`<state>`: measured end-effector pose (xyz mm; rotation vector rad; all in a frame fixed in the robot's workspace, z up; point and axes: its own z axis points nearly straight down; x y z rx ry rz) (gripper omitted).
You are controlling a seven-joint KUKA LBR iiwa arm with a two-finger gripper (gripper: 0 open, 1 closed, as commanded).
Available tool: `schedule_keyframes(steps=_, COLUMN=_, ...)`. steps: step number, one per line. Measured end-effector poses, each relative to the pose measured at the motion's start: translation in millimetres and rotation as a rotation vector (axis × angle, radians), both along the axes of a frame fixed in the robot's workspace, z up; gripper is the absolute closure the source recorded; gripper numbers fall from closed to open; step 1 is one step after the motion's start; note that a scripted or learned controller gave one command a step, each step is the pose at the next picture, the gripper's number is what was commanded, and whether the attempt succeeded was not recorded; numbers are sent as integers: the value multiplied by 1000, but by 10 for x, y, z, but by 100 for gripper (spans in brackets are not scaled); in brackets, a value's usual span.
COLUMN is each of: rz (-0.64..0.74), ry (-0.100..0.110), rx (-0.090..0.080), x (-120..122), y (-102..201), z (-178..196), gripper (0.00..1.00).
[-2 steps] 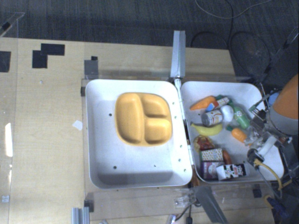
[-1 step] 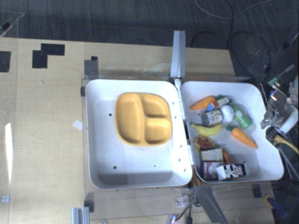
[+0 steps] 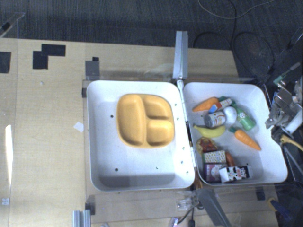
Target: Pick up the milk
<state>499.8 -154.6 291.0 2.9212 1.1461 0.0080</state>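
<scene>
The milk (image 3: 234, 173) is a small white carton with a dark label. It lies on its side near the front edge of the right bin (image 3: 270, 164), next to a purple packet (image 3: 212, 172). My gripper (image 3: 282, 111) is at the right rim of this bin, level with its middle. It is well apart from the milk, which lies to its front left, and it holds nothing that I can see.
The right bin also holds two carrots (image 3: 247, 139), a banana (image 3: 209, 131), a can (image 3: 216, 120), a green bottle (image 3: 245, 119) and a checkered box (image 3: 214, 156). A yellow divided plate (image 3: 144, 120) sits in the left bin (image 3: 104, 164). A metal post (image 3: 180, 56) stands behind the bins.
</scene>
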Motion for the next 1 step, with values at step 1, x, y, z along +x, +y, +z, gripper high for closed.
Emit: schedule_keyframes(steps=1, rz=10, ry=-1, rx=-1, x=15, y=9, z=105, gripper=100)
